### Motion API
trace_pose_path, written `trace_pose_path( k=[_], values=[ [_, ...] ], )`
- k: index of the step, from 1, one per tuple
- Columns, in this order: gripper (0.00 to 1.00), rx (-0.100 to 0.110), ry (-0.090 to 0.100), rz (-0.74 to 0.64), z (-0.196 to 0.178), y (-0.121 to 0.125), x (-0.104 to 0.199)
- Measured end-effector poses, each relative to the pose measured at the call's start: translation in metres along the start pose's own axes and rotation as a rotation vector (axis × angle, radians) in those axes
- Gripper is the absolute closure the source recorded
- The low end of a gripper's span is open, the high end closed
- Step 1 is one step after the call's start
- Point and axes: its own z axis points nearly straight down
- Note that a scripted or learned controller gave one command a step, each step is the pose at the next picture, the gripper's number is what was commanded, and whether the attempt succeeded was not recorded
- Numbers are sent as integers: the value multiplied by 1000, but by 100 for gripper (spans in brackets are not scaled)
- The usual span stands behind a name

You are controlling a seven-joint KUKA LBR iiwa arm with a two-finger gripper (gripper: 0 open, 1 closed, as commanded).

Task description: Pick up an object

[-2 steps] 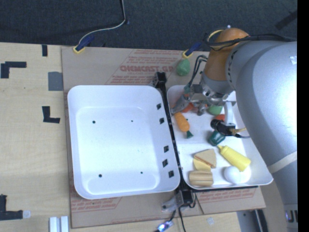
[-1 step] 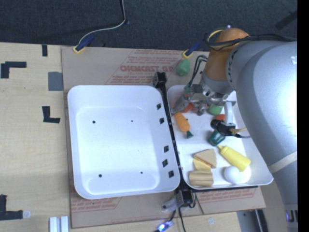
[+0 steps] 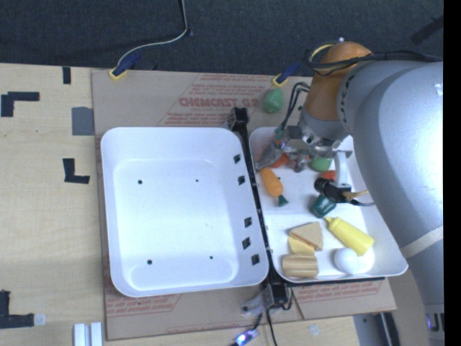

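At the near edge of the right bin (image 3: 385, 271) we see a tan bread-roll piece (image 3: 299, 266), a white egg-like ball (image 3: 351, 261), a wedge-shaped sandwich toy (image 3: 306, 235) and a yellow bottle-shaped toy (image 3: 350, 234), all close together. Just beyond them lies a small teal block (image 3: 323, 206), and nearer the divider an orange carrot toy (image 3: 271, 182) with a green tip. Beside all this, the left bin (image 3: 173, 207) shows its bare white floor with 4 small dark dots.

Farther back in the right bin, the gripper (image 3: 288, 150) hangs low over the bin's far end, just above the carrot's upper end. Cables and the wrist crowd it, so we cannot tell its state, and we see no object held. A green object (image 3: 322, 163) sits partly under the wrist. The arm (image 3: 392, 135), grey with an orange band, covers the right side.

Beyond the bins, a green round toy (image 3: 274, 100) rests on the table (image 3: 43, 150).
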Motion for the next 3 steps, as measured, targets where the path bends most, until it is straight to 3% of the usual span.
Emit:
trace_pose_path(
  k=[3],
  values=[
    [0,0,-1,0,0,0,0]
  ],
)
